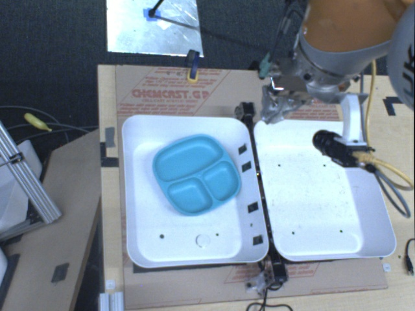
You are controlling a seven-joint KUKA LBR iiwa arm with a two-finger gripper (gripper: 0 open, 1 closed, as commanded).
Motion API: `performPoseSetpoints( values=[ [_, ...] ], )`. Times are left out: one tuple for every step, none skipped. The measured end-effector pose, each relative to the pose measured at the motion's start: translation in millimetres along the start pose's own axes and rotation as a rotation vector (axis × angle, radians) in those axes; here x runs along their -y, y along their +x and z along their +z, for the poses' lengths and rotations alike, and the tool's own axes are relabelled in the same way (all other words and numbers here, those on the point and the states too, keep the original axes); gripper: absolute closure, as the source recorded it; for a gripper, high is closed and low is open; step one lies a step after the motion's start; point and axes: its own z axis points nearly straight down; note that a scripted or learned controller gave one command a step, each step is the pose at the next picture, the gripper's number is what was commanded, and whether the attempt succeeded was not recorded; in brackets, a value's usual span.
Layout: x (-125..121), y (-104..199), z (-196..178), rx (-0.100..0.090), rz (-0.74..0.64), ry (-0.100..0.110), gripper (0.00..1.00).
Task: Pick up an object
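Observation:
A light blue divided plate (194, 173) with three compartments lies flat in the left bin (146, 245), a little above its middle. My gripper (275, 111) hangs over the far left corner of the right bin (324, 238), close to the divider between the bins. It is to the right of the plate and apart from it. Nothing shows in the gripper. The arm's orange band (353, 8) and grey wrist (324, 63) rise above it at the top right.
A black cylindrical attachment (335, 148) with yellow cable (389, 170) juts over the right bin's upper right. Black clips (249, 167) line the divider. A cardboard sheet (172, 92) lies under the bins. A shiny metal sheet (152, 18) sits at the back left.

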Motion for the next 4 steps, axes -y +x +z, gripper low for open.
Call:
performPoseSetpoints(
  values=[
    [61.9, 1.4, 6.1, -0.002, -0.006, 0.004, 1.0],
    [59.9, 9.8, -38.6, -0.003, -0.007, -0.003, 1.0],
    [60.4, 14.9, -12.9, -0.001, -0.008, 0.003, 1.0],
    [43.5, -15.2, 50.7, 0.001, -0.001, 0.008, 1.0]
  ],
)
